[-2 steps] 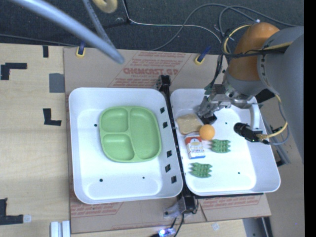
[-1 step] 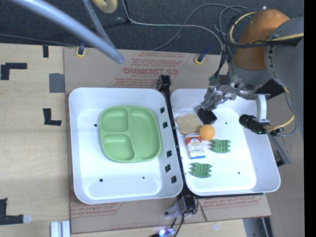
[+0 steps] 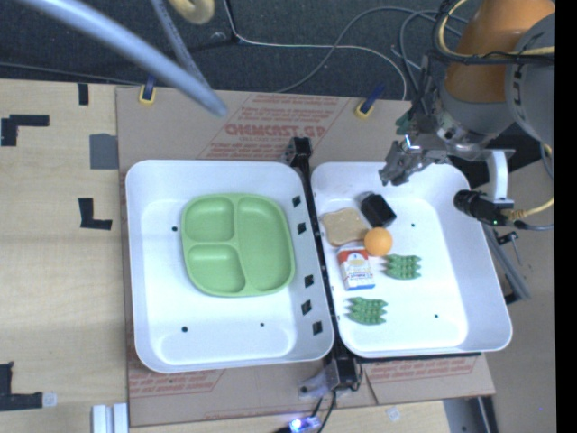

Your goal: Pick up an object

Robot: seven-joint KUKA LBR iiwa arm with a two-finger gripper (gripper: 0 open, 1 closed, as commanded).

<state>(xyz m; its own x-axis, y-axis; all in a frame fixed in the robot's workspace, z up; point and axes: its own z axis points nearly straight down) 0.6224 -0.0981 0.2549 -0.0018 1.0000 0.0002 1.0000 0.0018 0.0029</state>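
In camera view, right bin (image 3: pixel 451 323) holding a black block (image 3: pixel 378 210), tan bread slice (image 3: pixel 341 225), round orange (image 3: pixel 379 242), red-and-white carton (image 3: pixel 357 270) and two green pea pods (image 3: pixel 403 267), with gripper (image 3: pixel 395 171) above the bin's far edge, grasping nothing, jaws' state impossible to tell.

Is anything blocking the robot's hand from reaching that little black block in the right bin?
Nothing visible does. The hand hangs just above and right of the black block, with bare white bin floor between them in this view.
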